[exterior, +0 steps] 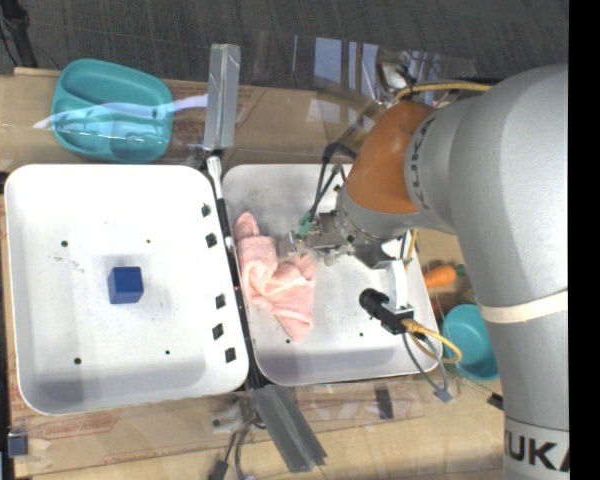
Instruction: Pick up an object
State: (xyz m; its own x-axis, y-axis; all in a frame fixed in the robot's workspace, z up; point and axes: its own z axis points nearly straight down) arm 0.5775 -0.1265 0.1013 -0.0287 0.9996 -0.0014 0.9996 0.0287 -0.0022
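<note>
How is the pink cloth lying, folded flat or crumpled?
Crumpled: the pink cloth lies bunched in uneven folds in the right bin.

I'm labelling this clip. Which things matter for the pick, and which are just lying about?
For the pick:
pink cloth, right bin
blue cube, left bin
gripper, over the cloth

Lying about:
teal dish behind the bins
teal bowl and an orange item at right
</note>
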